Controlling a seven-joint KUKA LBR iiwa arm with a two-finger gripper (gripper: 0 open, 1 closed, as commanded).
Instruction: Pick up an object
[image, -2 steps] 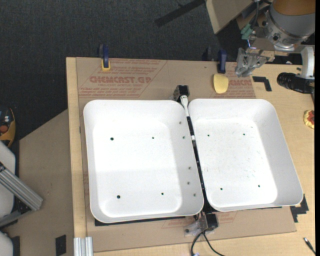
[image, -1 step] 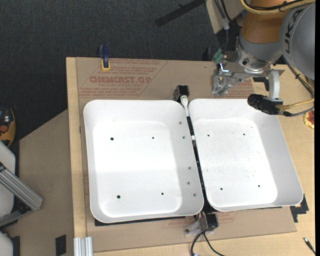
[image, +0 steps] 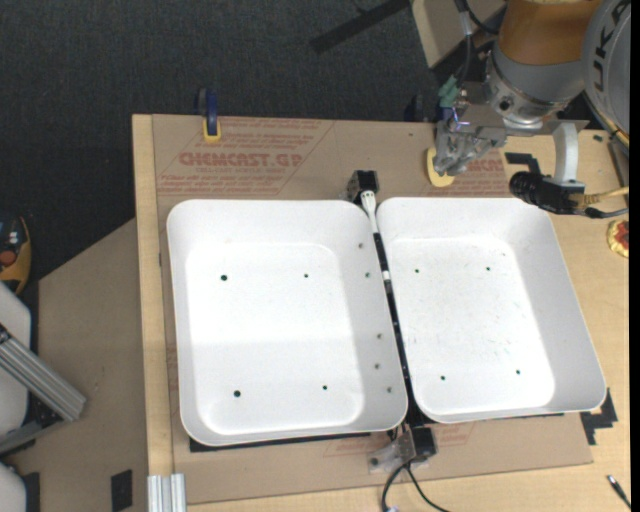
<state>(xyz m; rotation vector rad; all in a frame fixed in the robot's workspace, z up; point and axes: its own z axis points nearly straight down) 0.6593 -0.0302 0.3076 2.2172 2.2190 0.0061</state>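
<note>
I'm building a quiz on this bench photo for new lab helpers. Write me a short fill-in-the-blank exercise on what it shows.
1. The bench bears ____ shallow white plastic bins, the left bin and the right bin.
2. The metal claw hangs beyond the far edge of the ____ bin.
3. The band above the arm's wrist is ____.
4. The small blue and yellow clamp grips the brown board at its far ____ corner.

Missing words: two; right; orange; left

A robotics lab: two white bins clamped on a brown board, aluminium framing, loose cables.
</note>
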